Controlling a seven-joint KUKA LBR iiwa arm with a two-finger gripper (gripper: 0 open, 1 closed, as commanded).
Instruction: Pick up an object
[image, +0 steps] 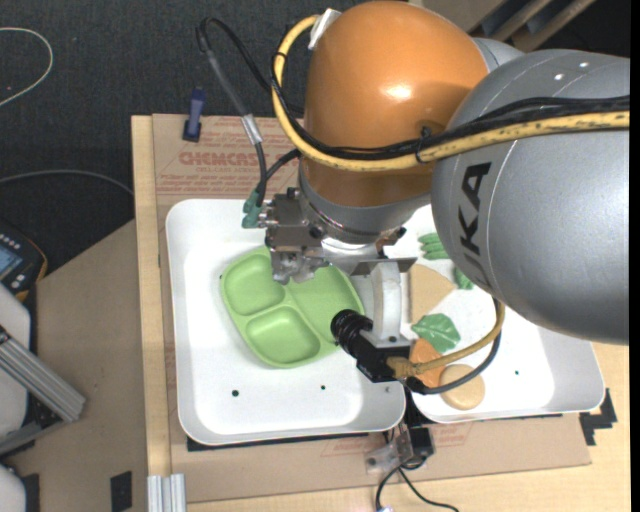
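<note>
1. The big grey and orange arm (390, 100) hides much of both bins. I cannot tell if the gripper (293, 262) is open or closed.
2. The green tray (275, 320) looks like smooth plastic with rounded cups. It lies near the middle of the left bin (200, 340) — the gripper is at its 12 o'clock edge.
3. At 3 o'clock, the right bin (565, 385) holds a green leaf shape (437, 327) and a round tan thing (462, 392) — both partly hidden.

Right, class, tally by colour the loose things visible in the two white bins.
Green: 3 (light green divided plastic tray, dark green leaf-shaped piece, green leafy scrap)
Orange: 1 (small orange lump)
Tan: 2 (round tan disc, flat tan piece)
Total: 6 visible; the grey arm hides part of the right bin.
</note>
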